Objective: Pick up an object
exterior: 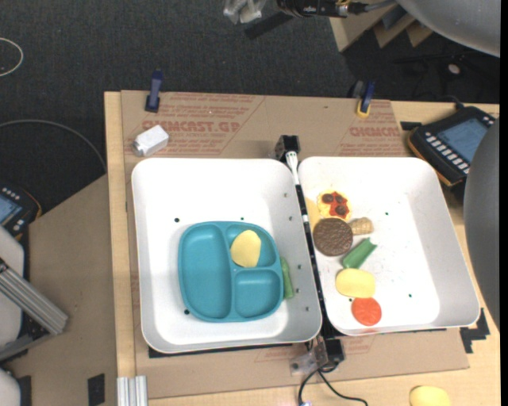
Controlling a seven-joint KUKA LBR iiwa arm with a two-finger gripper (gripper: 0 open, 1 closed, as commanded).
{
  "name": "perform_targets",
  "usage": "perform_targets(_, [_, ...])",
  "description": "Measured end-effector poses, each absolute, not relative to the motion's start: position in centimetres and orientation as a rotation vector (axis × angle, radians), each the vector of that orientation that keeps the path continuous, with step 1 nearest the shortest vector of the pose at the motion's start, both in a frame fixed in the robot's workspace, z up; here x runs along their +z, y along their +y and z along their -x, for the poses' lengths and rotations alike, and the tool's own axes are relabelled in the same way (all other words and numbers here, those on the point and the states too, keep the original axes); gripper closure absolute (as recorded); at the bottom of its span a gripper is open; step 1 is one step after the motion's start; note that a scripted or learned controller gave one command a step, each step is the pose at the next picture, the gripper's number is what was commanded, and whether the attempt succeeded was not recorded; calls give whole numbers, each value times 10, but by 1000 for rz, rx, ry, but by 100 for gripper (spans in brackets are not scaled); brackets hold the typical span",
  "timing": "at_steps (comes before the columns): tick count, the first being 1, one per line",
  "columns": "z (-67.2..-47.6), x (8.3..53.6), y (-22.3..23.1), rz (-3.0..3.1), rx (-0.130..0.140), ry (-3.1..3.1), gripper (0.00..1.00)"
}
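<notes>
The right bin [421,206] holds several toy foods along its left side: a yellow slice with red spots [333,204], a brown round disc [332,236], a tan piece [362,226], a green piece [359,254], a yellow lump [355,282] and an orange-red disc [366,311]. In the left bin [159,206] lies a teal divided tray [208,273] with a yellow piece [246,248] in its upper right compartment. A thin green piece [286,279] rests by the tray's right edge. My gripper [244,11] hangs at the top edge of the view, far beyond both bins.
A small white block [151,140] lies on the cardboard behind the left bin. Clamps [153,91] [364,97] hold the board's back edge. A control pendant [452,143] sits at the right. The grey arm [486,222] runs down the right side.
</notes>
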State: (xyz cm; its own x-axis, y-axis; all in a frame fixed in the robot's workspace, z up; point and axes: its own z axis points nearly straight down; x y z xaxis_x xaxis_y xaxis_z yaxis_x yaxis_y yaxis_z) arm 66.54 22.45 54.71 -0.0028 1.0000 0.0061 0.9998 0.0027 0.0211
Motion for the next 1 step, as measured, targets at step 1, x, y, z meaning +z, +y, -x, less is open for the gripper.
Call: perform_targets(1, [-622,410,167,-2233,-23,2219,100])
